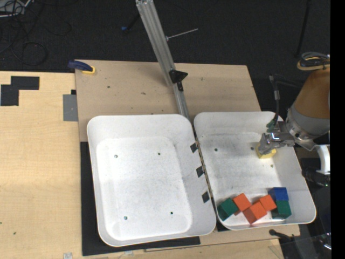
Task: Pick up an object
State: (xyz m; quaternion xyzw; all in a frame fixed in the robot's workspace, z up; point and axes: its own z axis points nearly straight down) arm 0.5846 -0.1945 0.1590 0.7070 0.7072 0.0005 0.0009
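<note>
Yellow block (267,153) under my gripper (268,143), right bin (237,128); jaw gap hidden, cannot tell if gripped.

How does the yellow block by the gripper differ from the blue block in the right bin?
The small yellow block lies alone at the gripper, mid-bin near the right wall; the blue cube-shaped block sits in the near corner, packed against other blocks. The yellow one shows smaller, partly hidden by the gripper; the blue one shows fully. Both lie in the right white bin.
</note>
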